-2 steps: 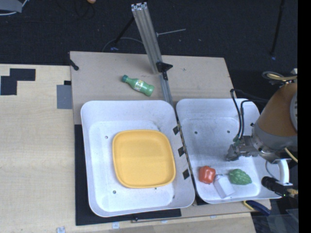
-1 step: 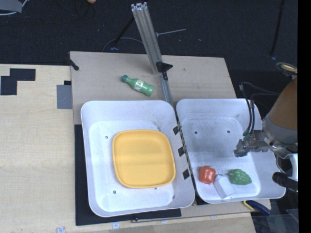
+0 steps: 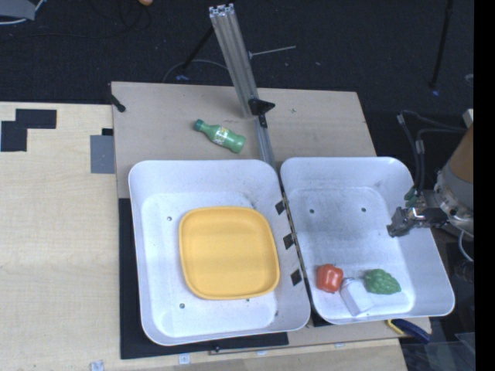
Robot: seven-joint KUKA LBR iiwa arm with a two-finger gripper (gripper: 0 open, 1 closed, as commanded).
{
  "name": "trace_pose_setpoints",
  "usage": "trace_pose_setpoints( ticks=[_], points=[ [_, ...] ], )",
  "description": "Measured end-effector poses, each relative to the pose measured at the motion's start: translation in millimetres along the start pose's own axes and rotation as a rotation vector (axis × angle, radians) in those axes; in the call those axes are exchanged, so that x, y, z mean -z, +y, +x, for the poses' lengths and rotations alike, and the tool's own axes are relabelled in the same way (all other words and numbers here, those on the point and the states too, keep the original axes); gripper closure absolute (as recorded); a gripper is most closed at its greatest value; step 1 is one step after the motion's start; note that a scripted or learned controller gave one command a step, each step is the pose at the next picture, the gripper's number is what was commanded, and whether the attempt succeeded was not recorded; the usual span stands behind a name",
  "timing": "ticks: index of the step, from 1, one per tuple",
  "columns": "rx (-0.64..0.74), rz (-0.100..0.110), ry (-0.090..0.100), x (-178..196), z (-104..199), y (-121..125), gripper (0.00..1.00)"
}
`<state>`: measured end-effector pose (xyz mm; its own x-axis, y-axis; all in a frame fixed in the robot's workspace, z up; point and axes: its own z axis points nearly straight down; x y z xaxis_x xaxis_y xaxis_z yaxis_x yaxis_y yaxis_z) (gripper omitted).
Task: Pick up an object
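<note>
Arm (image 3: 464,184) cut off at right edge

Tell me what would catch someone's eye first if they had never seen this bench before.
Most likely the big yellow plate, lying flat in the left bin. Next, the cluster at the near edge of the right bin: a red pepper, a green leafy toy and a small white block between them. A green bottle lies on its side on the bench behind the bins, and the gripper hangs at the right bin's right rim.

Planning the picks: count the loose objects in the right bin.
3, all near its front edge: a red pepper at left, a white block beside it, a green lump at right.
</note>
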<state>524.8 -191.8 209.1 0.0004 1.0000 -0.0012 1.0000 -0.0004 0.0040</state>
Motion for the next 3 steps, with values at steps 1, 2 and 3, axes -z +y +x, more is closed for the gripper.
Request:
trace_pose_setpoints(
  ticks=[1,2,3],
  points=[
    [0.000,0.003,0.001,18,-1,0,1.00],
    [0.003,0.004,0.002,27,47,3,1.00],
    [0.003,0.004,0.001,36,96,13,1.00]
  ],
)
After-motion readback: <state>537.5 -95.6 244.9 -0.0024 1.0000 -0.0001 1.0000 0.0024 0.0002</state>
